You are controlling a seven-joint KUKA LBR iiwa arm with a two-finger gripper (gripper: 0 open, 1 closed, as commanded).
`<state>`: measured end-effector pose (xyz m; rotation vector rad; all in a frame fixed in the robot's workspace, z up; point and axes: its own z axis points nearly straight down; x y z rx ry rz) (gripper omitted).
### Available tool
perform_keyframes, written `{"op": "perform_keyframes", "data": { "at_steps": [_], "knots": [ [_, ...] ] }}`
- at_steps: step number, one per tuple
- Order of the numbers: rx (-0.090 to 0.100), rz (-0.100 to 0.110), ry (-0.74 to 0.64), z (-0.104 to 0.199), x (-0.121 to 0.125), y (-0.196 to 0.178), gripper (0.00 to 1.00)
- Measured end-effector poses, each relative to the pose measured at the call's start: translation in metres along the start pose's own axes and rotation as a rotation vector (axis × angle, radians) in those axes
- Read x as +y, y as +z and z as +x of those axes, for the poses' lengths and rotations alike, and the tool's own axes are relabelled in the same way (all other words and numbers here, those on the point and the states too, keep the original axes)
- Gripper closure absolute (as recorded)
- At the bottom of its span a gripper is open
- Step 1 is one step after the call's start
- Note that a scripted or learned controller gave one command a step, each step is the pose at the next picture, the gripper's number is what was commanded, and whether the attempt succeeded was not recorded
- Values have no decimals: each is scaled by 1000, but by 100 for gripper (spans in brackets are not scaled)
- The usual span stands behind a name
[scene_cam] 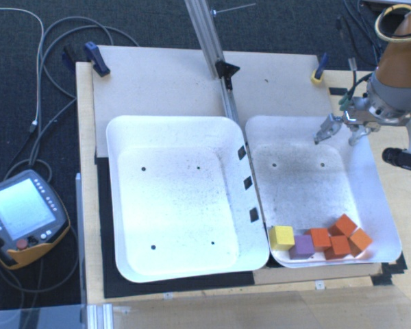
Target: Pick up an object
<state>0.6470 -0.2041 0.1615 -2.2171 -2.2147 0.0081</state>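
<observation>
End effector blurred, apparently apart from blocks.

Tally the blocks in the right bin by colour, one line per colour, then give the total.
Yellow block: 1
Purple block: 1
Orange blocks: 4, as far as the tight cluster lets me separate them
Total: 6, all at the near edge of the right bin
</observation>
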Motion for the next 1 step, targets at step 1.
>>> {"op": "perform_keyframes", "data": {
  "at_steps": [1],
  "knots": [
    [-1, -6, -4, 2, 32, 66, 0]
  ]
}}
